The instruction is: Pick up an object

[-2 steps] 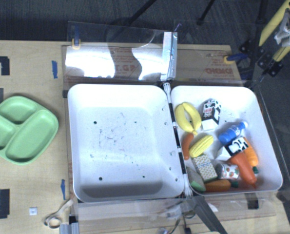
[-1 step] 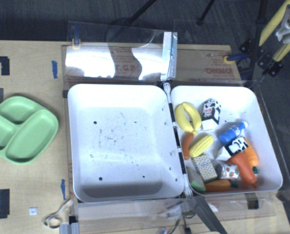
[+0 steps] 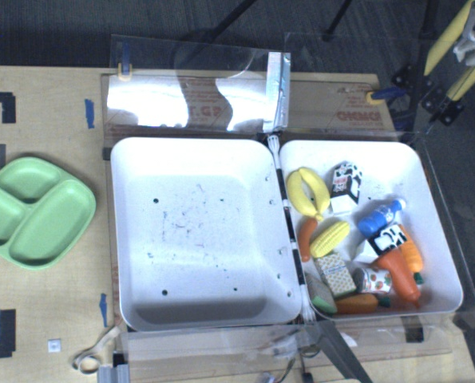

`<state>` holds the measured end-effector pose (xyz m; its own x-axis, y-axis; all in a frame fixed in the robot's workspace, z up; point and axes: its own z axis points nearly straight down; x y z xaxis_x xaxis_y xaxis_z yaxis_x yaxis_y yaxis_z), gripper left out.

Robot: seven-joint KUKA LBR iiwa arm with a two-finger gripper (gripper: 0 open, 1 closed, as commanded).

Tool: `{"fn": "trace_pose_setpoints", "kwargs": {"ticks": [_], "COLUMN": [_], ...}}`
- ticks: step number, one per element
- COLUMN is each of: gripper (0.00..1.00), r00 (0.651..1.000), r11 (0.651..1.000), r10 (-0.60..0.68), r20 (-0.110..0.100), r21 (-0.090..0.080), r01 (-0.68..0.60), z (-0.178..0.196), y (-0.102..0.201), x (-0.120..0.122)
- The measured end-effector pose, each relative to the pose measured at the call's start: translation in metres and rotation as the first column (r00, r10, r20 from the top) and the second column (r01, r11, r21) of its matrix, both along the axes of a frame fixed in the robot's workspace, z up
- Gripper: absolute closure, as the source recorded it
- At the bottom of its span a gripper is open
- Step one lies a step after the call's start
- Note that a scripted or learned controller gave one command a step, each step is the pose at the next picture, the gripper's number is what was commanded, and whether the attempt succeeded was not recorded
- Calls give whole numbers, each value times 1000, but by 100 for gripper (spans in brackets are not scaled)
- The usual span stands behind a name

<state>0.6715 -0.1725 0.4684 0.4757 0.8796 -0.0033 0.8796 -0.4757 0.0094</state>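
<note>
two white bins sit side by side on the bench, and all the action is packed into the right bin (image 3: 397, 154). near its left wall a yellow banana (image 3: 305, 190) curves downward, with a small black-and-white carton (image 3: 345, 179) just beside it toward the back. below the banana lies an ear of corn (image 3: 330, 237), tilted, touching a thin carrot (image 3: 306, 238) that runs along the divider. toward the right, a blue bottle (image 3: 378, 217) leans across the pile, and a fat orange carrot (image 3: 403, 271) rests just under it, pointing to the front corner. a speckled box (image 3: 336, 275) and a small can (image 3: 376, 280) crowd the front, close together. the left bin (image 3: 141, 162) shows its bare floor, scuffed with faint marks. off to the left, on the wooden bench, sits a green divided plate (image 3: 34, 211), well apart from the bins. the gripper's state: cannot tell from here.
</note>
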Motion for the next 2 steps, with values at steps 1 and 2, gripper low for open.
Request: {"fn": "trace_pose_setpoints", "kwargs": {"ticks": [1, 2], "gripper": [100, 0], "r00": [1000, 1000], "r11": [1000, 1000], "r10": [5, 5], "r20": [2, 2], "r21": [-2, -2], "r01": [-5, -5], "z": [11, 11], "y": [3, 4], "x": [1, 1]}}
